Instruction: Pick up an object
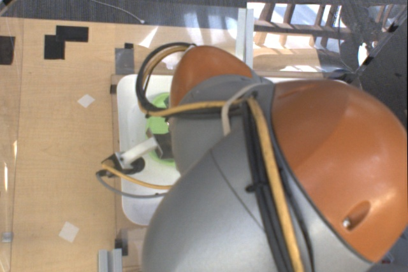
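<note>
My grey and orange arm (274, 162) reaches in from the right and covers most of the bins. The gripper (163, 144) hangs low over the left part of a white bin (127, 105), and the wrist above hides most of it. Under and around the gripper lies a bright green object (159, 125); patches of it show above and below the dark gripper body. I cannot tell whether the gripper touches the green object.
A yellow and black cable (148, 67) loops from the wrist over the bin's far edge, and another cable end (115, 169) hangs past its left rim. Left of the bin is a wooden bench top (57, 137) with black marks and pale tape squares.
</note>
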Controlling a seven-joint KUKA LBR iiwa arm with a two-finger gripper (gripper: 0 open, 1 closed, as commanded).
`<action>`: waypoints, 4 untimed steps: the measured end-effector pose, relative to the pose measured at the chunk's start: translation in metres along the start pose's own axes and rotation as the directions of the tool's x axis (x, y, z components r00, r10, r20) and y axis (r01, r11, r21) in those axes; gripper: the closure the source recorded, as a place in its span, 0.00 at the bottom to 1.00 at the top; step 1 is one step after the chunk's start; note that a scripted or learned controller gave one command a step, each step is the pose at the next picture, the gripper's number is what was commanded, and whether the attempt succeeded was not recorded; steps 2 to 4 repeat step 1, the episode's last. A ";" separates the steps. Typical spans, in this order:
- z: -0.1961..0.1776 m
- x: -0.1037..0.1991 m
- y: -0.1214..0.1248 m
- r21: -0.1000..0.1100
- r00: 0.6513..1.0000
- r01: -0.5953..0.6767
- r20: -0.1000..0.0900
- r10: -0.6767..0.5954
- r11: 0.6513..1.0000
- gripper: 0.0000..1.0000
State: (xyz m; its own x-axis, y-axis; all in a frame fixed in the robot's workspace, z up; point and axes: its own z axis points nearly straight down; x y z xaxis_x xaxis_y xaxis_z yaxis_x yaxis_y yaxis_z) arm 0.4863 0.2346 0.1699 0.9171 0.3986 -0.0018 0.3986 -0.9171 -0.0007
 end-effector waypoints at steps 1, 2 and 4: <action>-0.023 0.001 0.000 0.002 0.979 -0.205 -0.004 0.205 0.979 1.00; -0.023 0.001 0.000 0.002 0.979 -0.205 -0.004 0.205 0.979 1.00; -0.023 0.001 0.000 0.002 0.979 -0.205 -0.004 0.205 0.979 1.00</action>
